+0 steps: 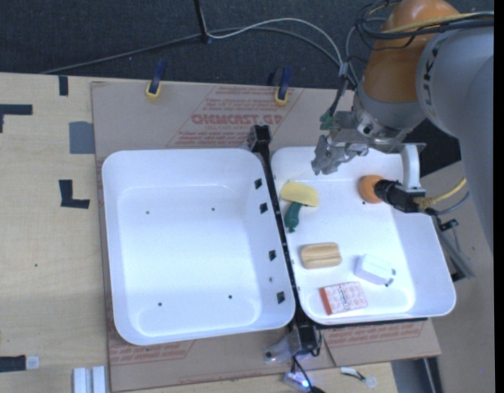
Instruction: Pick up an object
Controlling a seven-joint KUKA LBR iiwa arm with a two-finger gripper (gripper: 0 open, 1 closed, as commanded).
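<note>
My gripper point(327, 163) hangs over the far part of the right bin point(424, 268), its grey fingers pointing down with nothing seen between them. Just below and left of it lies a yellow piece point(301, 193) on top of a small teal object point(293, 214). To the gripper's right sits an orange ball point(369, 188). Nearer the front lie a tan bread-like block point(320, 255), a white block point(374, 270) and a red-and-white packet point(343, 298).
The left bin point(120, 219) adjoins the right one along a black divider with clips point(272, 219). Blue-and-yellow clamps point(156, 83) hold the cardboard at the back. Cables run above the bins. The arm's bulk takes up the upper right.
</note>
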